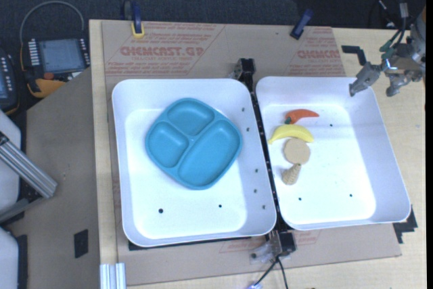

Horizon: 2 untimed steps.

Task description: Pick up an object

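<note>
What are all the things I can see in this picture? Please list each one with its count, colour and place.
bins: 2, white, side by side on the bench
plate: 1, blue, three compartments, in the left bin
carrot: 1, orange, right bin, top of the cluster
banana: 1, yellow, right bin, below the carrot
disc: 1, tan, right bin, below the banana
small piece: 1, tan, right bin, below the disc
clamps: 2, blue, at the bench's far edge
gripper: 1, grey, above the right bin's far right corner

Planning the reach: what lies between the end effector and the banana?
In the camera view, bare white floor of the right bin separates the end effector from the banana; the orange carrot sits just above the banana.
</note>
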### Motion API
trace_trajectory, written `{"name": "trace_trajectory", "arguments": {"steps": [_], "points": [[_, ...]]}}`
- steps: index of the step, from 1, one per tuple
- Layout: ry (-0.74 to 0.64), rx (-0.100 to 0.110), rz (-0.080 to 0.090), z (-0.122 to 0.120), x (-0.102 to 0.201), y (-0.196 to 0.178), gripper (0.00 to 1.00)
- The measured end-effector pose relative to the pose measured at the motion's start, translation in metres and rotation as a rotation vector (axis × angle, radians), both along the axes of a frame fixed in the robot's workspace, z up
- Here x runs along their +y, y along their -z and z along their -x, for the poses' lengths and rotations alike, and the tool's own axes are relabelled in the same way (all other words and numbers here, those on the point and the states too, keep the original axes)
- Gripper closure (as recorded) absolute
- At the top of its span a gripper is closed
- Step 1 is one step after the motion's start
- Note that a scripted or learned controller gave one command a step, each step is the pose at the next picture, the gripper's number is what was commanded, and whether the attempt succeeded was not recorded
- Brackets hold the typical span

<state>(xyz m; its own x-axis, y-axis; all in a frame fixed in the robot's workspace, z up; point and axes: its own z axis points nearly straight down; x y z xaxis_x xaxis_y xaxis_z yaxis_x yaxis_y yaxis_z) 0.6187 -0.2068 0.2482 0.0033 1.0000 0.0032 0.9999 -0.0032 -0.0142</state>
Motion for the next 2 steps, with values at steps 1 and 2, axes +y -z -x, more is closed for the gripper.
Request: {"name": "trace_trajectory", "arguments": {"steps": [1, 2], "points": [[-0.003, -0.014, 0.003, -0.003, 0.001, -0.008, 0.0], [-0.004, -0.008, 0.001, -0.003, 0.01, 0.039, 0.0]]}}
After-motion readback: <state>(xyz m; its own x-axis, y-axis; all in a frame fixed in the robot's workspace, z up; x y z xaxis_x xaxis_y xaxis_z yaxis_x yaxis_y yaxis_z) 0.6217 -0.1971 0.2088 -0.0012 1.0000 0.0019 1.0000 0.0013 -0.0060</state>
